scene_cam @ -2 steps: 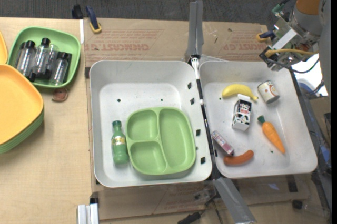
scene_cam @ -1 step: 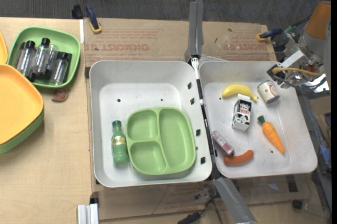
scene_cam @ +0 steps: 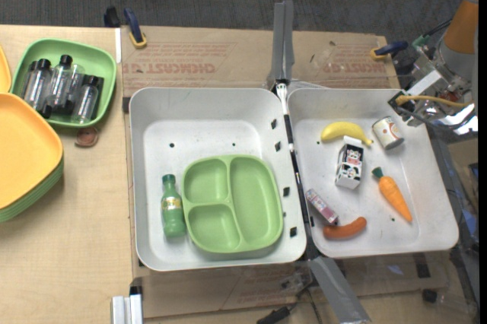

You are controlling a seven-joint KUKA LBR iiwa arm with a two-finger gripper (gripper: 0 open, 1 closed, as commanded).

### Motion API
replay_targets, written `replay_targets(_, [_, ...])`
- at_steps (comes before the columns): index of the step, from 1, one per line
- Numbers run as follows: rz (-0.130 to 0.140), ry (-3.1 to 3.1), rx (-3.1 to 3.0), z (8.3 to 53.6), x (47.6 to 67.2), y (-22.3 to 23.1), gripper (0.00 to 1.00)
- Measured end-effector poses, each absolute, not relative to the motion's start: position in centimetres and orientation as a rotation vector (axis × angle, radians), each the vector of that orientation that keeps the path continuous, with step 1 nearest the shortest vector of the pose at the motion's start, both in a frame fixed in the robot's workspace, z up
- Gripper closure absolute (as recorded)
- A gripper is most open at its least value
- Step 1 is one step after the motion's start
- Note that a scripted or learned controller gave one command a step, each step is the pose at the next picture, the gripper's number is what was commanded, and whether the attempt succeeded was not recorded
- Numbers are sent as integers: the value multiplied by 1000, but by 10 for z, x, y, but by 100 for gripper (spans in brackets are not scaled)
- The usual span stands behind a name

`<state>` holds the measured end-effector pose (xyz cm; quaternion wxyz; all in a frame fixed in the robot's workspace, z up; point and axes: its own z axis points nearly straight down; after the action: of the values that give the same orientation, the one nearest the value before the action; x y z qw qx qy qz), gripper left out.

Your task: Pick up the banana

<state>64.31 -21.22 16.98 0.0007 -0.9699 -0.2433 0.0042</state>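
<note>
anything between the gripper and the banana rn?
The small can lies roughly between the gripper, at the right bin's upper right corner, and the banana. From above, nothing visible covers the banana; the milk carton sits just below it.

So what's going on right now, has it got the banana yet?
Gripper at right bin's far-right edge, nothing seen held. Banana not picked up, lying in right bin. Small carton and can crowd it.
</note>
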Motion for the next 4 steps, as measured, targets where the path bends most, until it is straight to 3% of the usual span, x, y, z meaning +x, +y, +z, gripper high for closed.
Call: replay_targets(4, [36, -791, -3038, 202, 642, -211, 100])
